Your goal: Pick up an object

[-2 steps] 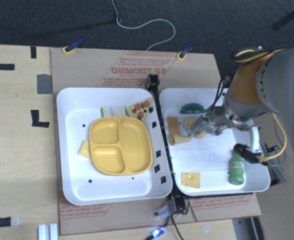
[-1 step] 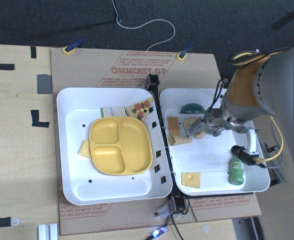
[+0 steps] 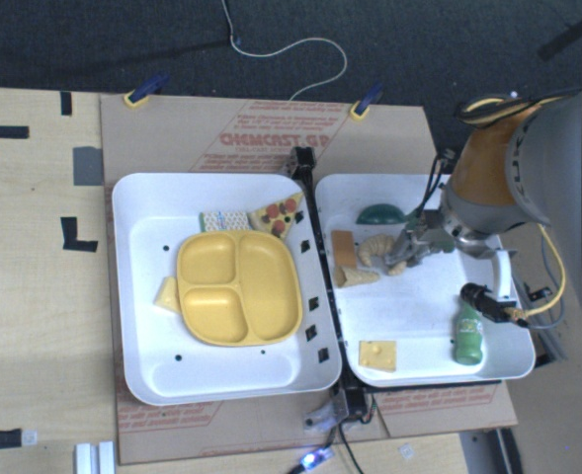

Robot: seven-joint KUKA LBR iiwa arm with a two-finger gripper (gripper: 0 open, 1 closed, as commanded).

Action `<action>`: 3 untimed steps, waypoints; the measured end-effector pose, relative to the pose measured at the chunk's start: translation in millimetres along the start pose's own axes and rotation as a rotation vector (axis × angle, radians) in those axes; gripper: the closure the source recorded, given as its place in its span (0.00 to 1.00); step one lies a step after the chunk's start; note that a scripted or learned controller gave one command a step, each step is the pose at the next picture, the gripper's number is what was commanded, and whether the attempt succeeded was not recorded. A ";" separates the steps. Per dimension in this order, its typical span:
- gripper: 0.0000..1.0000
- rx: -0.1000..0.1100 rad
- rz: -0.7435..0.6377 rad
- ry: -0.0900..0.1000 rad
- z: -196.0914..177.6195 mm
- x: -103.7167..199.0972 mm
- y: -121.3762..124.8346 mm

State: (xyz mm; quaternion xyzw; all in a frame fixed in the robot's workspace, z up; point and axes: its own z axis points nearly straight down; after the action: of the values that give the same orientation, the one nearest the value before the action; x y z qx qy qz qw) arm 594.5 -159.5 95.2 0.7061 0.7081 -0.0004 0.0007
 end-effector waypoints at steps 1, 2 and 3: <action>1.00 -0.001 0.001 0.002 -62.0 0.6 -2.0; 1.00 -0.004 0.001 0.001 -124.6 -2.5 1.5; 1.00 0.001 0.001 0.002 -129.1 -1.6 1.9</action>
State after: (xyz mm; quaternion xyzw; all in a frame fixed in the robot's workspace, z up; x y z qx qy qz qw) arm 596.3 -160.9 224.3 0.7065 0.7077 0.0002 -0.0004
